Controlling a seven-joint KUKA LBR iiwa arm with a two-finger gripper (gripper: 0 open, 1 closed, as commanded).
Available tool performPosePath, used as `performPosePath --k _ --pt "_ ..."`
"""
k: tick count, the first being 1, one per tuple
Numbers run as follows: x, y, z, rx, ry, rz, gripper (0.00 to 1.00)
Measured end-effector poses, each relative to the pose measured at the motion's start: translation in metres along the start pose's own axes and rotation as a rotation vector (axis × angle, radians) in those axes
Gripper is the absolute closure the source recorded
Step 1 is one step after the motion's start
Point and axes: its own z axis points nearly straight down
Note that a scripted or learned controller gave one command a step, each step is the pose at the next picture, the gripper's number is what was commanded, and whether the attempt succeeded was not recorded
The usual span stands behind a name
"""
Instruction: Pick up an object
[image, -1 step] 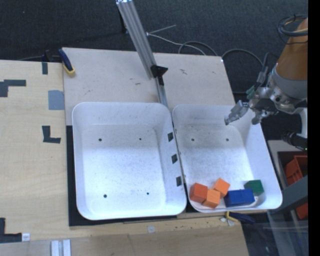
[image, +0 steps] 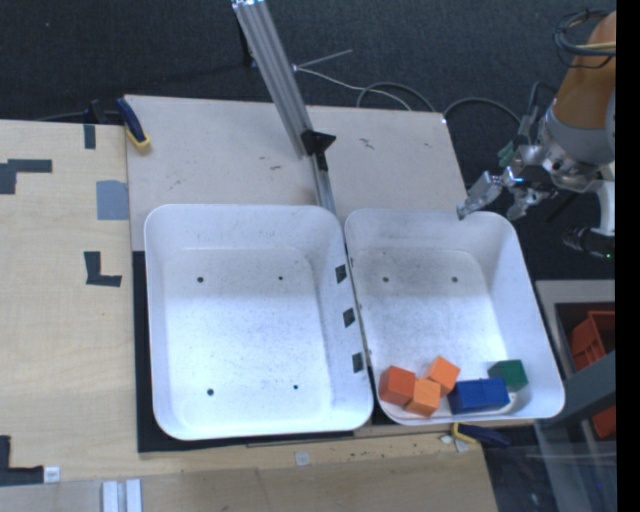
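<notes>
End effector (image: 490, 192): we can't tell its state, too small.
Blocks (image: 450, 385): well below it, packed in the bin corner.
Risk: we'd likely clip wall or neighbours.

Two bins side by side – left bin (image: 245, 320) at 9 o'clock, right bin (image: 440, 300) at 3. Blocks (image: 450, 385) cluster in right bin's near edge, approx 5 o'clock. Gripper (image: 490, 195) hangs past its far corner, approx 1 o'clock – outside the rim.
</notes>
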Motion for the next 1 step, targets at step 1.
performPosePath --k 1 --pt "0.0025 -0.0016 -0.0026 0.001 0.002 -0.001 0.0"
